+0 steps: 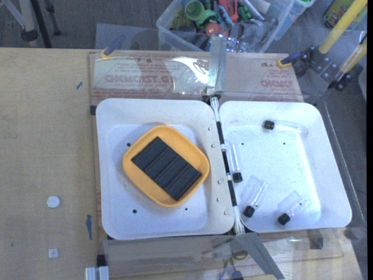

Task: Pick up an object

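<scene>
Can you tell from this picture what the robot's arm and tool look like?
No, this picture can't settle that. It catches the left bin with a yellow tray inside, and the right bin with little clear black-capped tubes.

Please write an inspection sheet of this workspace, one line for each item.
Surface: wooden bench bearing two white bins, left bin and right bin, side by side.
Job's things: orange tray with black ridged insert in the left bin; four clear vials with black caps in the right bin, e.g..
Clutter: small white disc on the bench.
Grippers: nothing seen.
Cables: nothing seen.
Surroundings: clear tub of coloured toys behind the bench; yellow pole upper right.
</scene>
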### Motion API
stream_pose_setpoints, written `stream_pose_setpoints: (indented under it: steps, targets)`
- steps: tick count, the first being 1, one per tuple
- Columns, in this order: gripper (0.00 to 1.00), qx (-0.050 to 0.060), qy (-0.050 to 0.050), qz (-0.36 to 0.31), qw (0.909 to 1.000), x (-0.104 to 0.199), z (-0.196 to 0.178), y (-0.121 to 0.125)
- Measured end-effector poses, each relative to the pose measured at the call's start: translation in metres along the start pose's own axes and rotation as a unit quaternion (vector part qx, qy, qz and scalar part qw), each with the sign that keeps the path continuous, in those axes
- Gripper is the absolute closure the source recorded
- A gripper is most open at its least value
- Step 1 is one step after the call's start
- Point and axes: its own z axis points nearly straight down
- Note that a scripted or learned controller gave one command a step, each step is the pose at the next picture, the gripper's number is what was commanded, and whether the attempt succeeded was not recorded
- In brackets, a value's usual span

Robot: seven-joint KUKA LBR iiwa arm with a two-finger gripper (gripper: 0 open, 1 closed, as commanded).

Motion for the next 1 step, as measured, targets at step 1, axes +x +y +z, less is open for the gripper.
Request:
stream_pose_setpoints:
  steps: [1]
  targets:
    - [1.00,0.001,0.000,-0.008,1.0000,-0.0008,0.1412,0.0010]
